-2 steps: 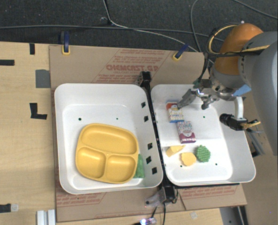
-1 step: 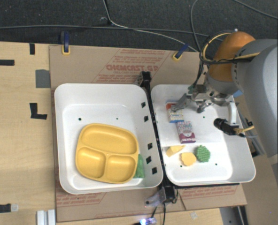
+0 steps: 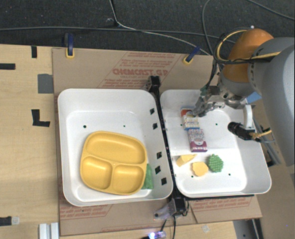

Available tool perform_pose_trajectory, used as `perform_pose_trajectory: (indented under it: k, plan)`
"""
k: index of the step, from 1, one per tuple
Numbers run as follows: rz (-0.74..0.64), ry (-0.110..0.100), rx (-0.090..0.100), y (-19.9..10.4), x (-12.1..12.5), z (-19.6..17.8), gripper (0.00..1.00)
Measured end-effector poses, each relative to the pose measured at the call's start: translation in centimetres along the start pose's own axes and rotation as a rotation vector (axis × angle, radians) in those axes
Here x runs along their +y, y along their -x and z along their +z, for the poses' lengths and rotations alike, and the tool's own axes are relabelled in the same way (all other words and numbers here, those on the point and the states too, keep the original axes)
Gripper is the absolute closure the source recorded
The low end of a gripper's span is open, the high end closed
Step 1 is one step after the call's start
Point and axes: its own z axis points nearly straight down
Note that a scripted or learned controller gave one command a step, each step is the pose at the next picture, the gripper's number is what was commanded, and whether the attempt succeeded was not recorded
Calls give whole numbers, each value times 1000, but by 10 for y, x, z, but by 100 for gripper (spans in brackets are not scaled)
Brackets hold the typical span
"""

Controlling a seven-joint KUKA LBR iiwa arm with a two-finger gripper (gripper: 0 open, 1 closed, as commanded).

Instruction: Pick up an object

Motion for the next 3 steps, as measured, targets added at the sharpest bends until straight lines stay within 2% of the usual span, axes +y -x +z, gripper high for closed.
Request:
perform_pose_trajectory:
  k: [2, 3]
  plan:
    - [4, -4, -6, 1, 6, -117, 100]
    - [4, -10, -6, 1, 6, -116, 100]
